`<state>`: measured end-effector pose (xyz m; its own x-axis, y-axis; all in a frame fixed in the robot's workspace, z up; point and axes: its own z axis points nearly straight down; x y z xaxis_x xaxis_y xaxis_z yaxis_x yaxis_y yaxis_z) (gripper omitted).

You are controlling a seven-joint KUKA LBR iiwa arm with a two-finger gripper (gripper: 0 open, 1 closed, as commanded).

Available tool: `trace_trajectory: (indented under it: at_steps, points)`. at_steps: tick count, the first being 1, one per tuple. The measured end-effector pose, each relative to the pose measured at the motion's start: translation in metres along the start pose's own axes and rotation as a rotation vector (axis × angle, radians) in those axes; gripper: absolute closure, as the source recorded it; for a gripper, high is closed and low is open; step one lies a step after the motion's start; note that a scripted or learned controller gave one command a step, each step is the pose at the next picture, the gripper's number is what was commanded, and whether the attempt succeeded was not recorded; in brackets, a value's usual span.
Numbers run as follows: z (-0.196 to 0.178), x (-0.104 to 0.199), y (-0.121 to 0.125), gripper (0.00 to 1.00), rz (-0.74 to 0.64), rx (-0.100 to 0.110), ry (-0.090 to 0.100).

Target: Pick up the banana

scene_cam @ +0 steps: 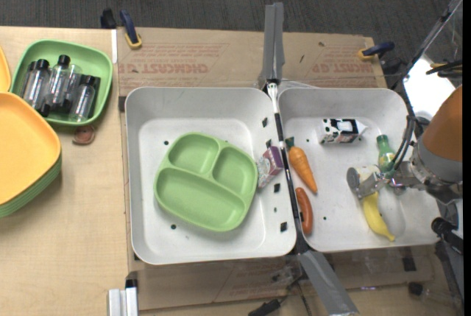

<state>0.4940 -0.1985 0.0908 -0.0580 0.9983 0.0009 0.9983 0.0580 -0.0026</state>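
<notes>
The banana (377,217) lies in the lower right of the frame, on the floor of the right bin (335,104), its upper tip under or against the gripper (366,182), which sits just above it at the end of the arm (441,152) reaching in from the right. Whether the fingers are wide or narrow cannot be told; no part of the banana shows between them, so it reads as not yet held. The likely failure is a pinch on the thin curved tip alone: the fruit could pivot, slip out or be shoved toward the bin's lower wall, which is near its lower end and leaves little space below. A green bottle (385,151) stands just above and right of the gripper, close enough to be knocked if the wrist swings upward in the frame. To the left there is more room: bare floor separates the banana from the carrot (302,169) and the red pepper (304,208) lying along the divider. The milk carton (341,131) is well apart in the bin's upper part. The left bin (140,160), carrying a green tray (206,182), is out of the way, as are the things on the bench (88,233) at far left.
</notes>
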Motion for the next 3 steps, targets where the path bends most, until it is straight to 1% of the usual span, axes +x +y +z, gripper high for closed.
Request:
trace_trajectory:
  at_steps: [1, 2, 3]
  points:
    - [0.000, 0.022, -0.016, 0.00, 0.193, 0.001, 0.001]
    - [-0.008, 0.021, -0.016, 1.00, 0.197, 0.002, 0.001]
    - [-0.091, 0.067, -0.008, 1.00, 0.234, 0.000, -0.001]
